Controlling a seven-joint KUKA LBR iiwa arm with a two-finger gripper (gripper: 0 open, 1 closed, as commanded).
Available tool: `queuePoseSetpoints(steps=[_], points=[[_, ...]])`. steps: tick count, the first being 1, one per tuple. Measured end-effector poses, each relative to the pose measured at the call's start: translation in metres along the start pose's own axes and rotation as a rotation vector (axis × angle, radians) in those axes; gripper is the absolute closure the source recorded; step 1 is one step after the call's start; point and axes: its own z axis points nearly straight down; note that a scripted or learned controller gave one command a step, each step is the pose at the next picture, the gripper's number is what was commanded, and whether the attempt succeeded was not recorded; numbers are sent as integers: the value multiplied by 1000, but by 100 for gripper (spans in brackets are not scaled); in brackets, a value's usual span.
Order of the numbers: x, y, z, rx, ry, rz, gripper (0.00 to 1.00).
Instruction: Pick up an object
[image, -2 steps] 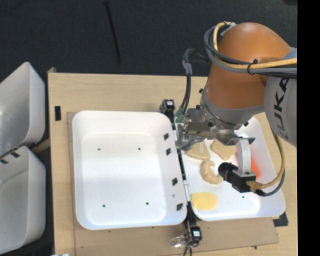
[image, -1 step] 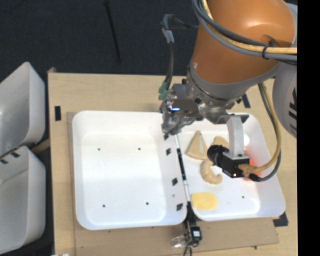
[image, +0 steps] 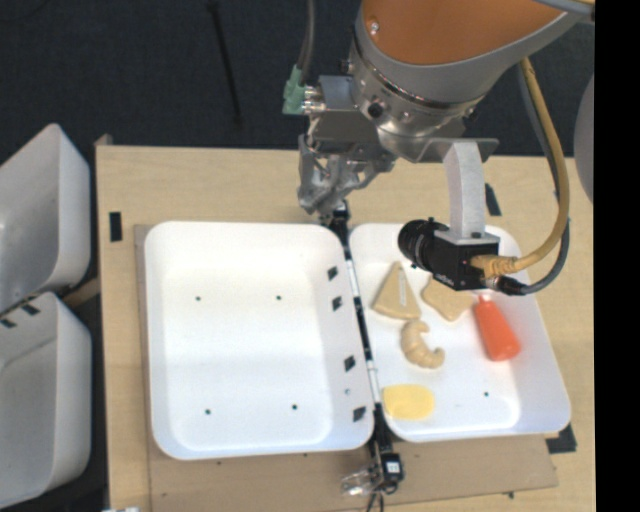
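Observation:
The right bin (image: 520, 400) holds several small objects: a tan wedge (image: 397, 295), a tan flat piece (image: 446, 300), a pale croissant-shaped piece (image: 422, 345), an orange carrot-like object (image: 495, 330) and a yellow disc (image: 409, 402). My gripper (image: 328, 200) hangs from the grey and orange arm over the far end of the divide between the two bins. It is behind and to the left of all the objects. I see nothing in it.
The left bin (image: 240, 330) lies beside the right one on the tan bench. A black cylindrical unit (image: 440, 255) with a cable, mounted on the arm, overhangs the right bin's far part. White housings (image: 35, 300) stand at the left.

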Motion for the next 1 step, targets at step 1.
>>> queuePoseSetpoints(steps=[1], points=[[37,7,7,12,-6,2,100]])
